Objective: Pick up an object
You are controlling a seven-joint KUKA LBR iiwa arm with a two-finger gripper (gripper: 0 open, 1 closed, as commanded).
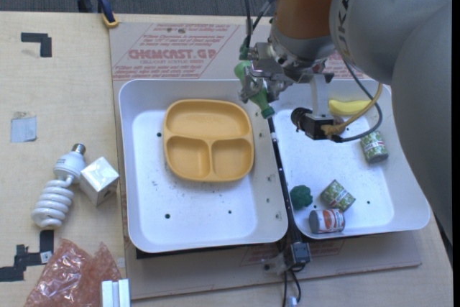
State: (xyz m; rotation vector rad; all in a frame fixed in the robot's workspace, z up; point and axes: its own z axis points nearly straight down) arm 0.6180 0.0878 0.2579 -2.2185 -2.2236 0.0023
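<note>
- Plate (205,122), yellow and divided, is my guess at the target. The task names no object, and this is the thing nearest my gripper.
- It lies flat and open side up in the far half of the left bin (194,223), with its right edge close to the ridge between the bins.
- It is close to square with rounded corners. Its slightly longer axis seems to run across the bin, left to right in the view. The one large compartment faces the far wall and the two small ones face the near wall.
- My gripper (259,101) hangs over the ridge, just beside the plate's far right corner. I cannot tell whether it is wide or narrow.
- I judge the step in hand to be the approach, with nothing lifted yet.
- The next move calls for shifting left over the raised rim and coming down astride it. A flat plate offers no other hold, and a thin lip could slip out.
- In the right bin (370,201) lies a banana (350,107), long axis left to right and well within reach as an alternative.
- Nearer the front of that bin are a green-labelled can (374,147), a green toy vegetable (300,196), a small packet (336,195) and a red and white can (327,221).
- A spiral light bulb (56,190) and a white cube (99,178) lie out on the bench, left of both bins.
</note>
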